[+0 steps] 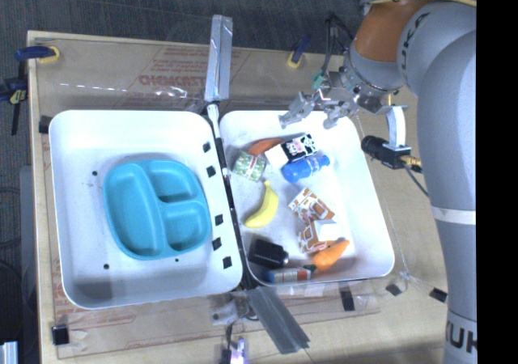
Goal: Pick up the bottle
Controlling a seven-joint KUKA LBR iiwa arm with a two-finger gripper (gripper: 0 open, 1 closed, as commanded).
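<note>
Above right bin (368, 184), fingers (293, 114) spread, off bottle (305, 167).

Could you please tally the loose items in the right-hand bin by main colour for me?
Orange: 2, a carrot-like piece and another
Blue: 1, the bottle
Yellow: 1, the banana
Green: 1, the small can
Black: 1, the dark block
Brown and white: 1, the carton
Total: 7
</note>
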